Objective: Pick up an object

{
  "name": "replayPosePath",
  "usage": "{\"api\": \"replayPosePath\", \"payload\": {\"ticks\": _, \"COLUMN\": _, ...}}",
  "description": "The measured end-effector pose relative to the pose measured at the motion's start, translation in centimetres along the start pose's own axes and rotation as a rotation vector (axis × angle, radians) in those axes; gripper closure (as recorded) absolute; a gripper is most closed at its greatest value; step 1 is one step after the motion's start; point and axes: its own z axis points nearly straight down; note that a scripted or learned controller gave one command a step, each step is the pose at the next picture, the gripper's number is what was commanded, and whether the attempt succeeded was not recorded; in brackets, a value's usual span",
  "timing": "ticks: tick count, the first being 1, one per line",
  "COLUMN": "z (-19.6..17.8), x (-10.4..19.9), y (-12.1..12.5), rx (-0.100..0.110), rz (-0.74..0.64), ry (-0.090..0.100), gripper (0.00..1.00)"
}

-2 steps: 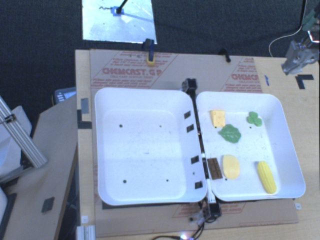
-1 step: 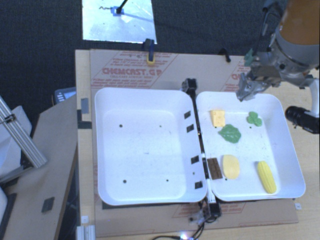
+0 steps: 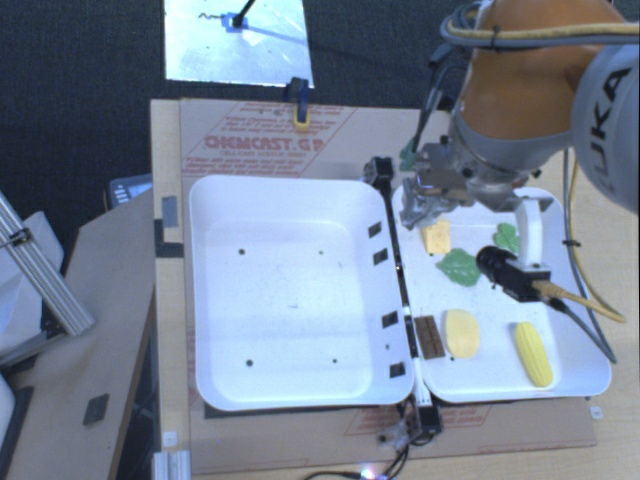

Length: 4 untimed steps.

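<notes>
I am seeing the gripper (image 3: 418, 211) hovering at the cheese's (image 3: 436, 238) eleven o'clock, fingers' state I cannot tell; nothing lifted yet

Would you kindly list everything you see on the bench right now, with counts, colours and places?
Shallow white plastic bins: two, white, side by side on the bench.
Yellow toy corn cob: one, yellow, right bin, near front corner.
Pale yellow oval piece: one, pale yellow, right bin, front, left of the corn.
Brown rectangular block: one, brown, right bin, against the dividing edge.
Green leafy toy piece: one, green, middle of right bin.
Yellow wedge like cheese: one, yellow, right bin, just beneath the claw.
Second green piece: one, green, right bin, partly hidden behind the white and black tool.
Arm: one, grey and orange, over right bin.
Claw: one, dark metal, above the wedge.
</notes>
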Motion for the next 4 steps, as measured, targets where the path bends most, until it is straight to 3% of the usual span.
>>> {"api": "replayPosePath", "payload": {"ticks": 1, "z": -10.5, "x": 3.3, "y": -4.7, "rx": -0.018, "rz": 0.002, "ry": 0.003, "gripper": 1.00}}
{"api": "replayPosePath", "payload": {"ticks": 2, "z": 4.8, "x": 6.3, "y": -5.4, "rx": 0.008, "rz": 0.007, "ry": -0.004, "gripper": 1.00}}
{"api": "replayPosePath", "payload": {"ticks": 3, "z": -10.0, "x": 8.9, "y": -5.2, "rx": -0.023, "rz": 0.003, "ry": 0.006, "gripper": 1.00}}
{"api": "replayPosePath", "payload": {"ticks": 4, "z": -3.3, "x": 13.1, "y": -5.3, "rx": -0.001, "rz": 0.003, "ry": -0.002, "gripper": 1.00}}
